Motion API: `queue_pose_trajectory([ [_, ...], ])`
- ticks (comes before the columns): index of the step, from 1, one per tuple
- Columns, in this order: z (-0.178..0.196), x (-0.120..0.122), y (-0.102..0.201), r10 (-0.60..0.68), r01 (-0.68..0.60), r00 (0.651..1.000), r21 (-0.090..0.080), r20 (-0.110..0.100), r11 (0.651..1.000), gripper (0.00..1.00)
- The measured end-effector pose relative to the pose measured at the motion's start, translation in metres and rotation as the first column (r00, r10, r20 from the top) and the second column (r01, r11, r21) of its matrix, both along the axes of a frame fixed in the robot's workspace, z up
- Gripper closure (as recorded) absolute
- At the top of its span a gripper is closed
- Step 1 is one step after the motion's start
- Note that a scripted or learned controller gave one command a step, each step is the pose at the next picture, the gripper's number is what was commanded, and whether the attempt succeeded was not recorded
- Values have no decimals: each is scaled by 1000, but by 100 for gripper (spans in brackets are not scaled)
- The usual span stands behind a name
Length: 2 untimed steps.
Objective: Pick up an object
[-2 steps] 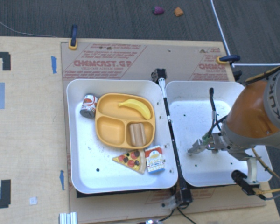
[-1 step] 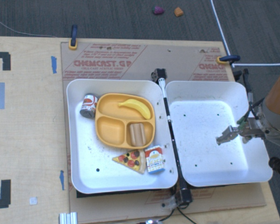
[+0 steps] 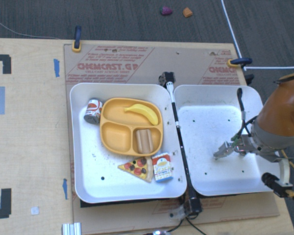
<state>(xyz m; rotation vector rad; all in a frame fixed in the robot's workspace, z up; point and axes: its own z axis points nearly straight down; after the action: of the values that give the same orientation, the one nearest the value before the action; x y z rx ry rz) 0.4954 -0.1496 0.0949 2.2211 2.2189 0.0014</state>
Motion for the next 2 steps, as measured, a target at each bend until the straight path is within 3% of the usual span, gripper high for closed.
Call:
queue_pose_trajectory([
  [1,-6,-13,16,-2,2,1000,-10,14,1000,0],
  [2,77,-15,-18,0,0,1000,-1,1,1000,0],
])
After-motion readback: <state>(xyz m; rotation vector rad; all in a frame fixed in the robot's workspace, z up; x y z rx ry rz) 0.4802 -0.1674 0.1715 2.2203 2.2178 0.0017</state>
